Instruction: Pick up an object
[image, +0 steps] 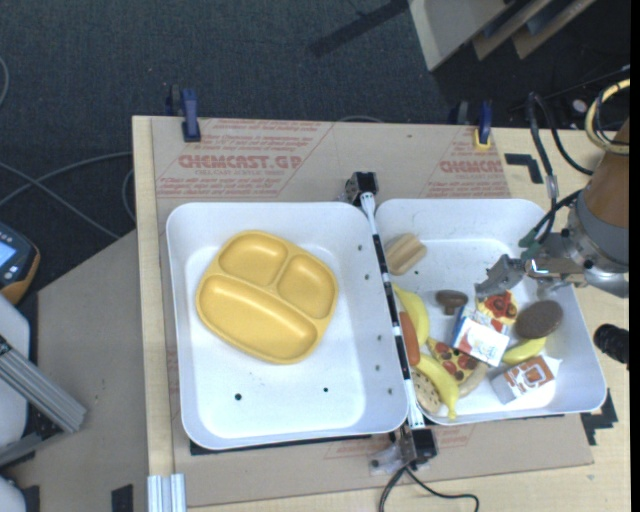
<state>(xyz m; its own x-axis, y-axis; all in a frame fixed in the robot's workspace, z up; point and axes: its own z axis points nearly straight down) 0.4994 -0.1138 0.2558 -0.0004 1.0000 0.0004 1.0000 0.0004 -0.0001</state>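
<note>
The bench (250, 160) bears a left bin (190, 330) and right bin (450, 215), touching.

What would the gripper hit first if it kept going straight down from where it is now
Probably the small carton in the right bin, directly below the gripper. Its height above the pile is hard to judge from this slanted view.

Arm (608, 215) cut off by the right edge. Gripper (512, 272) too small and dim to judge. Hot dog (409, 338) partly hidden behind a banana (417, 312). Cookie (428, 392) half covered by another banana (441, 383). Carton (484, 337) print too small to read.
</note>
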